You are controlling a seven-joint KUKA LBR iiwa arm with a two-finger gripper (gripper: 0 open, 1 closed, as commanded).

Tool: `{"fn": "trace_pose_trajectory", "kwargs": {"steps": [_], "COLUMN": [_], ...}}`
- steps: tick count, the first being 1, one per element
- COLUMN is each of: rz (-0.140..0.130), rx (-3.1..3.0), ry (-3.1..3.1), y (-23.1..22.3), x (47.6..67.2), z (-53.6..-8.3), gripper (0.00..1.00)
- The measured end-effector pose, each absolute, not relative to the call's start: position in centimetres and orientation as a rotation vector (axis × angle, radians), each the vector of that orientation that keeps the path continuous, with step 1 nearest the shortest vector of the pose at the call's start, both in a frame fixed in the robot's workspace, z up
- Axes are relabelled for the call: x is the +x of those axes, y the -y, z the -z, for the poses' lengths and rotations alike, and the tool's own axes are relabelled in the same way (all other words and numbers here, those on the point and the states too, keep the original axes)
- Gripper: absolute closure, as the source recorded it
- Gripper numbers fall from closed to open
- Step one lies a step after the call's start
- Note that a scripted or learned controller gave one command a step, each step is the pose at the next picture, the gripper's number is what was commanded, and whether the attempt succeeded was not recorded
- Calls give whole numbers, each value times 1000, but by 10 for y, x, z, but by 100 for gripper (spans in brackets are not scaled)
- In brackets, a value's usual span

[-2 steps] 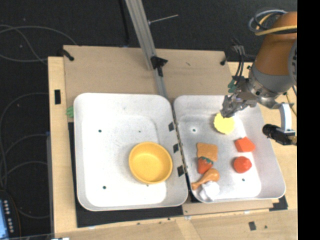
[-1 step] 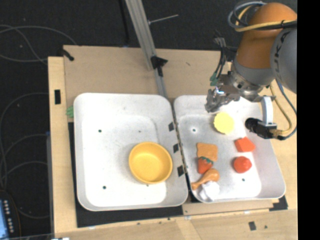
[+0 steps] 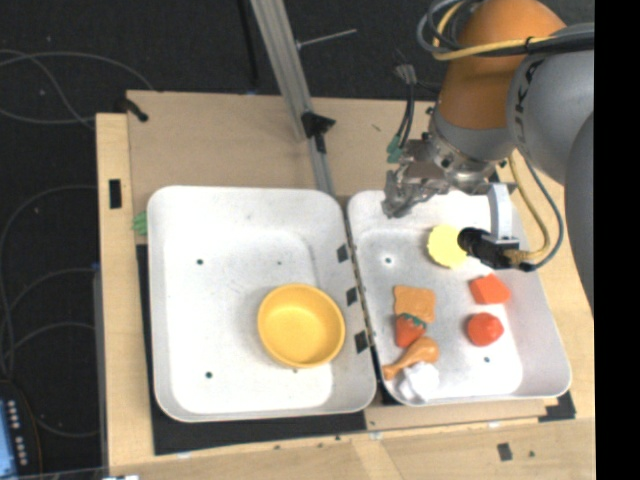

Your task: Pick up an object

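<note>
While no writing can be read anywhere, the gripper (image 3: 398, 204) hangs over the right bin's (image 3: 530, 368) far left corner; whether it is released or clenched I cannot tell. That bin holds a yellow disc (image 3: 445, 247) partly hidden by a black fitting, two red blocks (image 3: 488, 290), a cracker-like tan square (image 3: 414, 301), a carrot-like toy (image 3: 408, 330) and something white (image 3: 420, 380). A yellow bowl (image 3: 300, 325) sits in the left bin (image 3: 200, 238).

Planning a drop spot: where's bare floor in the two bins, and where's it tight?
Left bin: bare all around the yellow bowl, widest across its upper half. Right bin: small bare patch on the left below the gripper. Crowded from the yellow disc down past the red pieces and the orange-and-white cluster to the lower rim.
</note>
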State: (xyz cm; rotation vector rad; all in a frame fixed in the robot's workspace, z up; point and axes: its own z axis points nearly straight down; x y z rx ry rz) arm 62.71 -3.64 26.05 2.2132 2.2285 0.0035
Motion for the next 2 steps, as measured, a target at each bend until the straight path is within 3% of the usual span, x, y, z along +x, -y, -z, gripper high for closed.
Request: {"fn": "trace_pose_trajectory", "kwargs": {"steps": [1, 2], "rz": [-3, 0], "rx": [2213, 2218], "ry": [-2229, -2224], "y": [-13, -52], "x": [632, 650], "z": [-264, -257], "gripper": [100, 100]}}
